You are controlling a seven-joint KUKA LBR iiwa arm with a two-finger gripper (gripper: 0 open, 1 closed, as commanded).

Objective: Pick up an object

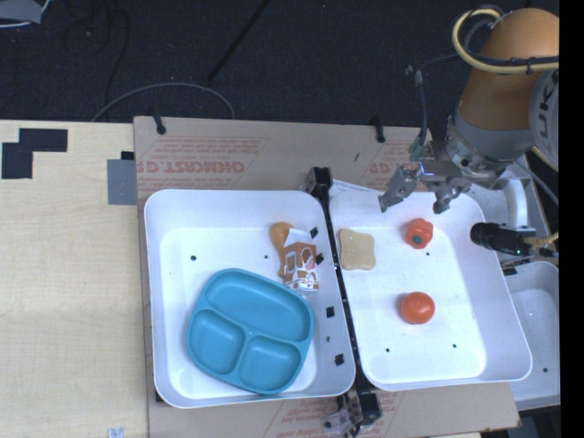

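My gripper (419, 198) hangs above the far edge of the right bin (493, 336), open, with nothing between its fingers. Just below it a small red-orange fruit with a green stem (418, 234) lies on the bin floor. A red tomato (416, 307) sits nearer the front of the same bin. A tan slice of bread (357, 249) rests by the bin's left wall. In the left bin (169, 235) a blue divided plate (249, 330) lies flat, with a small printed packet (300, 266) and an orange-brown piece (280, 235) beyond it.
A black divider (330, 254) runs between the two bins. Both bins stand on a brown cardboard sheet (228, 153) over a pale wooden bench (64, 272). The arm's orange band (520, 35) rises at the upper right.
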